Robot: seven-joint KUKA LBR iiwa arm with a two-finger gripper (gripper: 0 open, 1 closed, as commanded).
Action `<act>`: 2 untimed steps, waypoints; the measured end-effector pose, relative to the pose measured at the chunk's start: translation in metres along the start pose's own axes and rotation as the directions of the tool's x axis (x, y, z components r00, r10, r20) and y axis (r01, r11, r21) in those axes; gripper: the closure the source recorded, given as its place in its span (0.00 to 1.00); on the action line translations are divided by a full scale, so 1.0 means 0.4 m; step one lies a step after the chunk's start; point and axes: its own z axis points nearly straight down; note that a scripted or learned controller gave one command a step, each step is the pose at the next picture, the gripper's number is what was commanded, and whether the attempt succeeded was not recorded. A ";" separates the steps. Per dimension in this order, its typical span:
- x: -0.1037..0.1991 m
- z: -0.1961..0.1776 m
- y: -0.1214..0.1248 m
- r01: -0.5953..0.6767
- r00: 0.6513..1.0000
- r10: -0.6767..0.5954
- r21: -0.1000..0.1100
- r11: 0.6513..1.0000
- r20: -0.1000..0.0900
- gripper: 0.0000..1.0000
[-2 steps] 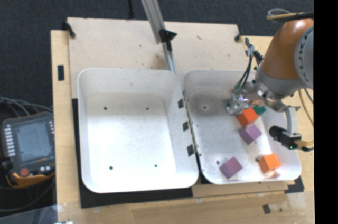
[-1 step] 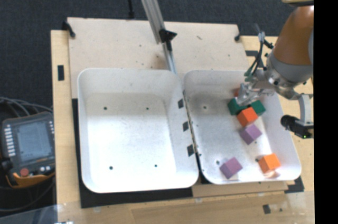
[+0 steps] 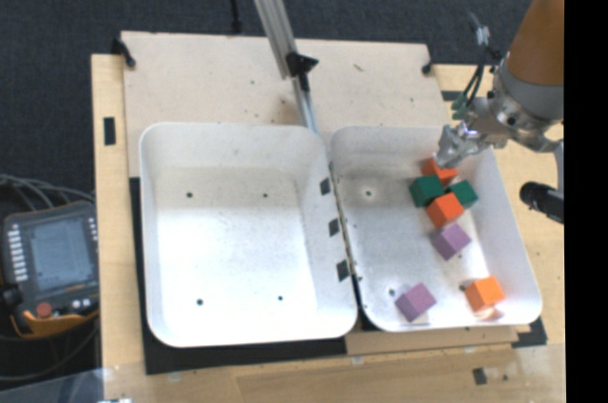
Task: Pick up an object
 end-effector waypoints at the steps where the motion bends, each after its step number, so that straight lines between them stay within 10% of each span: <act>1: -0.003 -0.029 0.002 0.002 1.000 -0.002 0.005 1.000 -0.001 1.00; 2: 0.118 0.018 0.024 0.002 1.000 -0.002 0.008 1.000 -0.002 1.00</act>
